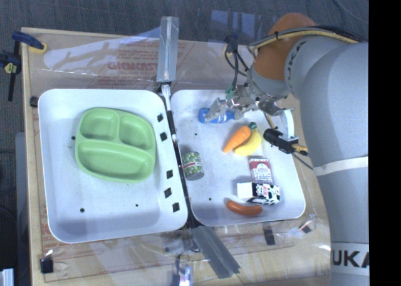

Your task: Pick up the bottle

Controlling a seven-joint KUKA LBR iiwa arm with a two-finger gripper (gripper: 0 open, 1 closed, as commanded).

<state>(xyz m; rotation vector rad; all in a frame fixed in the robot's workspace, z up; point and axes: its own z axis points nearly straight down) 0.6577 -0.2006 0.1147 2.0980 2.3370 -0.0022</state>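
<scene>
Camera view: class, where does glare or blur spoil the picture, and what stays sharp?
Camera view: light glares off the clear plastic sheet behind the bins; the small blue-capped clear bottle under the pincer looks smeared; the green divided plastic plate stays crisp.

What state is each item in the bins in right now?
bottle: lying on its side, back of right bin, at the gripper
green tray: flat, left bin
can: lying down, by the divider
carrot: lying flat, against a yellow item
red carton: lying flat
sausage: lying at front edge
</scene>
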